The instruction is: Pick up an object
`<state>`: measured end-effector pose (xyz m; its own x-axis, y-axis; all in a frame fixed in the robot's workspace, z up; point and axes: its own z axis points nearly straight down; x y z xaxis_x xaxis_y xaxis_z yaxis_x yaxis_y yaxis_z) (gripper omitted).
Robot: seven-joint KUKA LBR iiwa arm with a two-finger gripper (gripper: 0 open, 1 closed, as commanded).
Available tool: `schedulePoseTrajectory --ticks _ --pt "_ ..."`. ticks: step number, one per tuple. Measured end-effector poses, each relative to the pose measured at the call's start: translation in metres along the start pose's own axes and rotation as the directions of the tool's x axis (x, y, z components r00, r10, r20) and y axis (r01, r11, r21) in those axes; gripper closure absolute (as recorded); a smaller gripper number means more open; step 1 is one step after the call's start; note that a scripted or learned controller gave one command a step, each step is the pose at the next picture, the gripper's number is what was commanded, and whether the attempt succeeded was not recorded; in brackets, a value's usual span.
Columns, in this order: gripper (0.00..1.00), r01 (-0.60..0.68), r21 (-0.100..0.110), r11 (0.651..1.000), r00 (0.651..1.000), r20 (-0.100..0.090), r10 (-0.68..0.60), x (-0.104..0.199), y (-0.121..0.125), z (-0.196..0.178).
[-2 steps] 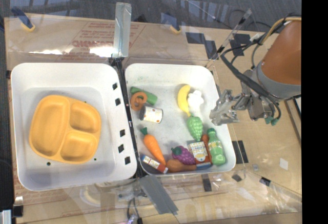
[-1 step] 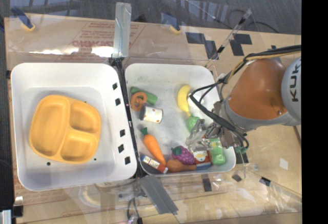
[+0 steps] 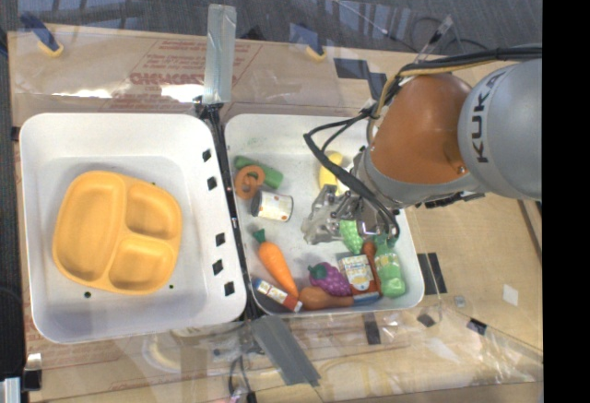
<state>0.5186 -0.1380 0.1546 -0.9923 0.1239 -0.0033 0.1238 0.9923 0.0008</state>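
While nothing can be seen lifted clear of the bins, the task is judged to be at its grasping stage, not finished. Nearest the camera, along the front wall of the right bin (image 3: pixel 277 126), a carrot (image 3: pixel 276 266), a purple bunch of grapes (image 3: pixel 329 279), a small carton (image 3: pixel 358 273) and a green bottle (image 3: pixel 389 274) are crowded together. Just behind them the claw (image 3: pixel 324 219) is lowered among the toys, beside a green item (image 3: pixel 351 235) that is partly hidden by it; whether the claw is spread or closed cannot be told, and no object is shown to be gripped. Further back, a small can (image 3: pixel 273 206) and an orange ring-shaped piece (image 3: pixel 249 180) are lying apart from the claw. In the left bin (image 3: pixel 37 207) a yellow divided plate (image 3: pixel 116 231) is resting untouched. Behind both bins the counter (image 3: pixel 111 60) is covered with clear film. A secure grip and a lift are judged to remain.
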Motion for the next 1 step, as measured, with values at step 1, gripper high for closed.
schedulePoseTrajectory --ticks 1 --pt "1.00 0.198 0.004 0.980 0.980 0.005 -0.198 -0.0358 -0.0206 -0.1059"
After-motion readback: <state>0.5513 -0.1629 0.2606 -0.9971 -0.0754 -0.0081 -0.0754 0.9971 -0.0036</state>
